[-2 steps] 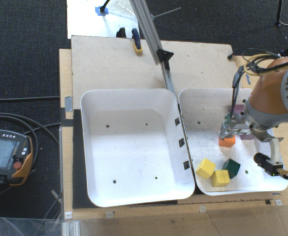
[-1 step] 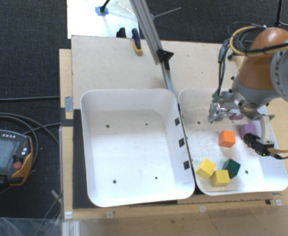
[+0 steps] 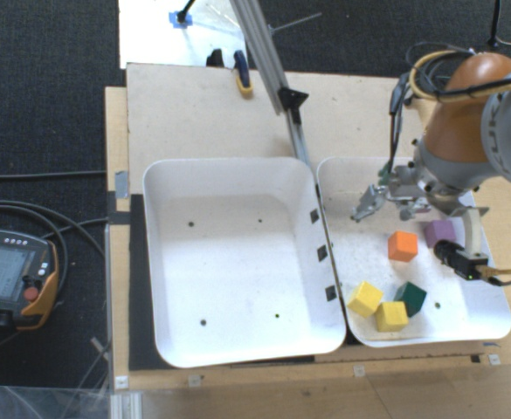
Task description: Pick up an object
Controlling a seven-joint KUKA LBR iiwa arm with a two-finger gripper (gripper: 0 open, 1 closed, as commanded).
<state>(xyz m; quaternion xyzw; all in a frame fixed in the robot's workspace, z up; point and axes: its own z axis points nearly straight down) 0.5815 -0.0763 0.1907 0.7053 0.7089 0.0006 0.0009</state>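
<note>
So the arm (image 3: 478,116) comes in from the right and hangs over the right bin (image 3: 491,317), with the gripper (image 3: 370,206) sitting above the upper-left part of that bin's floor, close to the wall it shares with the left bin (image 3: 163,234). Its fingers (image 3: 364,208) look slightly spread with nothing between them, so I'd call it open and empty. All the blocks are in the right bin. The orange block (image 3: 403,246) is the nearest one to the gripper, lower right of it and clearly apart. The purple block (image 3: 441,232) sits just right of the orange one, partly tucked under the wrist hardware. Down toward the near edge of that same bin there's a little cluster: a yellow block (image 3: 365,299) nearest the shared wall, a second yellow block (image 3: 391,316) just right of and below it, and a dark green block (image 3: 412,298) just beside that second yellow one. Off to the far left of the bins a control pendant (image 3: 10,278) lies on the dark floor with its cables.
</note>
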